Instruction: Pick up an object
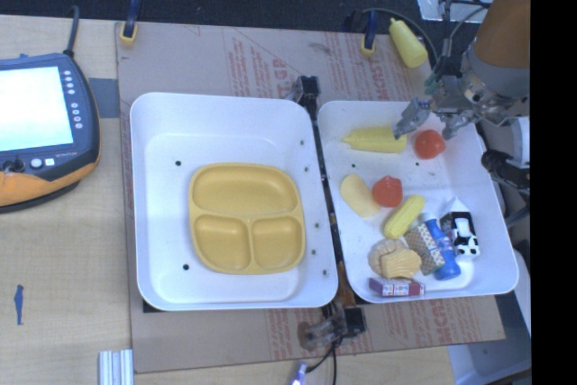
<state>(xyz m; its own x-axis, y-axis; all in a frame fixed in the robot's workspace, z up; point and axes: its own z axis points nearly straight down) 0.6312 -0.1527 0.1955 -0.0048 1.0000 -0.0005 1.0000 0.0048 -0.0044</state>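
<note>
right bin [487,194] crowded near front, left half-open

Yellow tray [245,217], white bins [158,126] (two), red tomato [429,143], yellow corn [376,140]

Robotics lab: teach pendant [41,126] on bench, clamped cardboard sheet [234,59], two white bins [153,194], loose cables [379,18].

Left bin [153,194]: holds yellow divided tray [245,218].
Right bin [491,221]: toy food scattered, incl. corn cob [375,140], 2 red tomatoes [429,143], cow figure [462,234].
Gripper [436,118]: above bin's far end, btwn corn & tomato; fingers look spread, nothing visibly held.
Tablet [41,117]: bench, far left.
</note>
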